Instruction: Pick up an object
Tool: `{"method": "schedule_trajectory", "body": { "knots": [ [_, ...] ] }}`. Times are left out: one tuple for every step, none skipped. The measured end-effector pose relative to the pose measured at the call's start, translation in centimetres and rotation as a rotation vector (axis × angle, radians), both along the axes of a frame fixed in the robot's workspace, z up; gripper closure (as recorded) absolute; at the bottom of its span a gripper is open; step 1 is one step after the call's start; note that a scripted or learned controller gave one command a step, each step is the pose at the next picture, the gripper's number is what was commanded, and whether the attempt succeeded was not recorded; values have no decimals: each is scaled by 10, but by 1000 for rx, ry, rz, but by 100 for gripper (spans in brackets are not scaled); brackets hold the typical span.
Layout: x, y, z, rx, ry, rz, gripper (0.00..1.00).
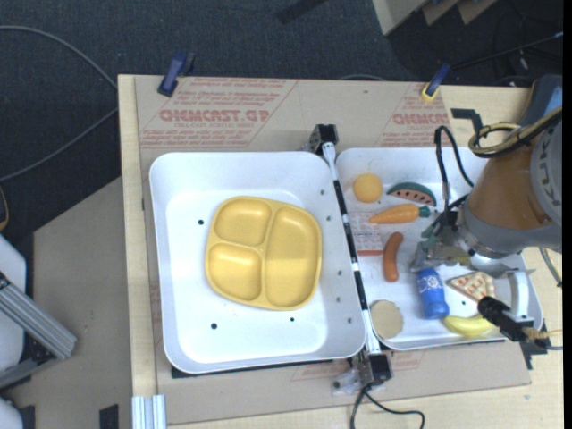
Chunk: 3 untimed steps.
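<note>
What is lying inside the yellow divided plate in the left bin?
Nothing can be seen in the yellow plate: its three compartments show only bare yellow surface. The plate covers the floor of the left bin beneath it.

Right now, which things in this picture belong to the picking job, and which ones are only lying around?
Belong to the job:
gripper
blue can
sausage
carrot
orange ball
watermelon slice
pizza slice
banana
round cracker
right bin

Only lying around:
yellow divided plate
left bin
blue clamp
</note>
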State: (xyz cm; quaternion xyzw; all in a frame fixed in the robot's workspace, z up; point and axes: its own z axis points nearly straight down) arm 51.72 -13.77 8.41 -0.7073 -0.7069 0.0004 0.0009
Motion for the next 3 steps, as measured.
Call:
{"method": "schedule_trajectory", "body": {
  "knots": [
    [-36,15,1,-3,-9,0,0],
    [-36,46,1,-1,-7,1,0],
    [-36,47,1,-1,-7,1,0]
  ]
}}
